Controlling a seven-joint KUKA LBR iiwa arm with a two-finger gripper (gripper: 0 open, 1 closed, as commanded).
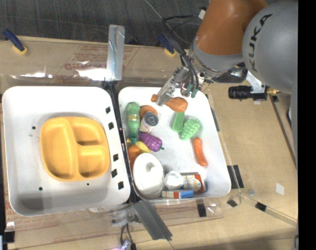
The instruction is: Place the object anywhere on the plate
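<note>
The arm comes in from the upper right, its orange band and grey wrist hanging over the far corner of the right bin (216, 155). The gripper (170, 94) sits low over that bin's far edge; whether it is spread or pressed together cannot be told, as cables and metal parts crowd the tip. An orange-brown chicken drumstick (174, 104) lies just beside and slightly below the tip, its thin end pointing left toward it — contact between them cannot be made out, and nothing shows it pinched. The yellow divided plate (74, 147) rests in the left bin (22, 113), well apart from the drumstick, with nothing on it. The right bin is crowded: a green bottle (132, 114) along the left wall, a small jar with a dark lid (149, 120) beside it, purple grapes (150, 141) below that, a green block (178, 121) and a pale green bumpy fruit (190, 128) near the middle, and an orange carrot (199, 152) toward the right wall. At the near end stand a white roll (148, 174) and a small white-capped bottle (185, 182) lying on its side.
</note>
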